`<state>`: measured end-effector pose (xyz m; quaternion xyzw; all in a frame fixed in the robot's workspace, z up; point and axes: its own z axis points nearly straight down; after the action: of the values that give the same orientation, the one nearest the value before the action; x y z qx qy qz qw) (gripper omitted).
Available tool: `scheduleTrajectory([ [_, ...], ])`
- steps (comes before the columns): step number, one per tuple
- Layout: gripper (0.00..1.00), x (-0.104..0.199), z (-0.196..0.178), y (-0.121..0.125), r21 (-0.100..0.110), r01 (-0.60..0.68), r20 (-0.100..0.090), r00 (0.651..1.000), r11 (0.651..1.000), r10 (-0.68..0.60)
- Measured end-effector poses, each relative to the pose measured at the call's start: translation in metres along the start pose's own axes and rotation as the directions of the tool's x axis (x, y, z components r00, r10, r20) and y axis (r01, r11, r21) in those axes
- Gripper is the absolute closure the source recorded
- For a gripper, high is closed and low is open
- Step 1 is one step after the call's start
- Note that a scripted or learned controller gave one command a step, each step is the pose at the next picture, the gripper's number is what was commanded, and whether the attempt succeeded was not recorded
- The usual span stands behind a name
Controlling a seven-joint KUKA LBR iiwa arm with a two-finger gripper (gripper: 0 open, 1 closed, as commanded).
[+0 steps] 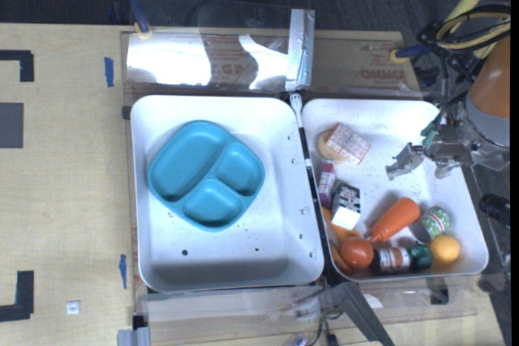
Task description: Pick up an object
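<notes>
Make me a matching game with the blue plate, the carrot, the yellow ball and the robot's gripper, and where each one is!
Things:
1. blue plate
2. carrot
3. yellow ball
4. gripper

Places:
A. near corner of the right bin, on the arm's side
B. middle of the left bin
C. above the right bin, nothing between its fingers
D. right bin, lying slanted beside a green can

Pairs: 1-B, 2-D, 3-A, 4-C
</notes>
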<state>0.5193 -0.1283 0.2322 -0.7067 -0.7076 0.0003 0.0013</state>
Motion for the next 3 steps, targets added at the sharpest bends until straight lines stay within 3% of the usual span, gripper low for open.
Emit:
scheduleTrajectory([
  [1, 0.0, -0.056, 0.104, -0.007, 0.005, -0.071, 0.0, 0.997, 0.997, 0.071],
  [2, 0.0, -0.018, 0.023, 0.014, -0.007, -0.129, 0.001, 0.992, 0.992, 0.129],
  [3, 0.0, -0.064, 0.138, -0.024, -0.006, -0.205, 0.0, 0.979, 0.979, 0.205],
])
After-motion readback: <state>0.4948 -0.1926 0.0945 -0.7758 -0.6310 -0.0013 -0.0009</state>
